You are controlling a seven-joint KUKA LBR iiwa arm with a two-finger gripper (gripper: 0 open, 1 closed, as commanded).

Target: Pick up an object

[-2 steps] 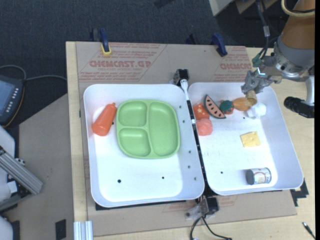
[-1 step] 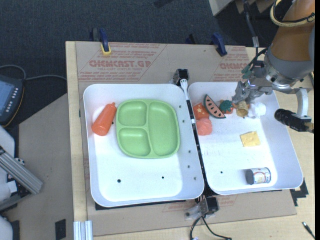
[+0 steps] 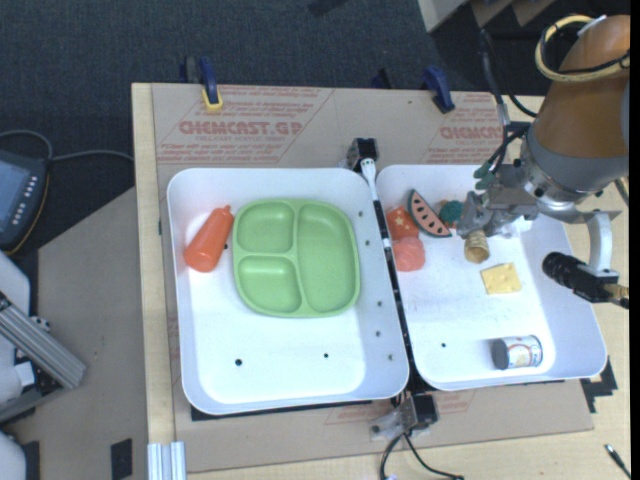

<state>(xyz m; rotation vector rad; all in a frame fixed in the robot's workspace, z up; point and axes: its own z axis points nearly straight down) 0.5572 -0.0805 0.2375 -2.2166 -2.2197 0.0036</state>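
White plastic formed the two shallow bins that sat side by side on a brown board, seen from above at a slant. The left bin point(image 3: 200, 358) held a green divided plate point(image 3: 296, 257) and, just beside the plate's left rim, an orange carrot-shaped toy point(image 3: 208, 239). The right bin point(image 3: 560, 363) held a watermelon slice toy point(image 3: 430, 215), a pinkish-red toy point(image 3: 406, 248) against the inner wall, a yellow cheese-like block point(image 3: 501, 279) and a small tin can point(image 3: 516, 352) lying on its side near the front. The grey arm, with its orange band, reached in from the right, and its gripper point(image 3: 482, 230) hung low over the upper part of the right bin. A small tan, cork-like piece point(image 3: 476, 247) sat directly under the gripper tip, seemingly touching it. Whether the gripper was open or closed, or had hold of the piece, could not be told from this angle. The step in hand looked like a grasp on that tan piece. Doing it well would likely mean centring over the piece, closing squarely across it, and lifting straight up, clear of the watermelon slice nearby.
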